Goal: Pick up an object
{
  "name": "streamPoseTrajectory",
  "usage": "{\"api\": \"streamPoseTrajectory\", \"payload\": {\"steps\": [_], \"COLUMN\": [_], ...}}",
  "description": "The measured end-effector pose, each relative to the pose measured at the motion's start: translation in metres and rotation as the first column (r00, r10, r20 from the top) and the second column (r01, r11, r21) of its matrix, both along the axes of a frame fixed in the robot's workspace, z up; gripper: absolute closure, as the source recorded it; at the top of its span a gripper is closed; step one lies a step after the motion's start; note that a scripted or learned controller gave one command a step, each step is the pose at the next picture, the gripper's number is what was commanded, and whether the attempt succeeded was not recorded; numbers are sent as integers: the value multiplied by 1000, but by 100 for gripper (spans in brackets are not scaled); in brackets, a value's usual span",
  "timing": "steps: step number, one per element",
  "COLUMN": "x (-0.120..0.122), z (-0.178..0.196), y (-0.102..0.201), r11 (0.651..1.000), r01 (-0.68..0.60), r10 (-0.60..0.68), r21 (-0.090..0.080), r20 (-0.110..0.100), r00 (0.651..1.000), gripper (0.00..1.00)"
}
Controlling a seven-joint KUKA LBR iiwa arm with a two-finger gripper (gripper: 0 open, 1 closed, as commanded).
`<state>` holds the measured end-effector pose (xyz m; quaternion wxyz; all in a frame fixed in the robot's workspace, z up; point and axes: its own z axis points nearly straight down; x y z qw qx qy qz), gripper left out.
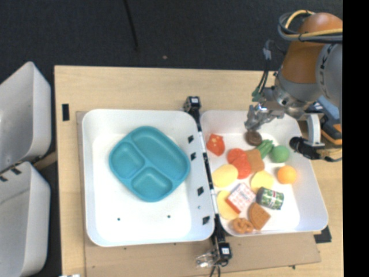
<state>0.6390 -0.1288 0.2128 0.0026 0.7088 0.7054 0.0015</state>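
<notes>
Step in hand: hovering over the back of the right bin (314,209), closing in on a pick, nothing lifted yet by the look of it.

End effector (256,122): hanging from the grey and orange arm (305,56), pointing down just above a small brown object (253,137); fingers too small and blurred for judging, so cannot tell how far open, nor whether gripping anything.

Likely target: the brown object, lying on the bin floor directly under the end effector, near the back wall, apart from the main pile.

Neighbours: green piece (266,148) just beside the brown object, round green ball (280,153) next to that, orange ball (286,174) further toward the near right.

Rest of the pile: red piece (215,145) near the divider, red-orange lump (239,160), yellow pieces (225,174), red and white box (240,197), dark green can (270,198), brown waffle-like pieces (258,216) at the front.

Left bin (92,212): carrying a teal divided plate (149,163), lying tilted, well apart from the action.

Desk (69,91): bearing both bins side by side.

Next move, judging: lowering straight down, straddling the brown object, closing firmly, then lifting clear.

Calling for: keeping the fingers off the green piece alongside, and centring well, since so small and rounded a thing is probably slipping out easily.
</notes>
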Motion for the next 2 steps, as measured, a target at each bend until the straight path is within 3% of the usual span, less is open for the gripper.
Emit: {"api": "streamPoseTrajectory", "payload": {"steps": [1,2], "x": [1,14], "z": [30,30], "y": [-2,57], "r11": [1000,1000], "r01": [-4,-11], "r10": [4,11], "r21": [0,2], "r20": [-1,-3], "r00": [1000,1000], "gripper": [100,100]}}
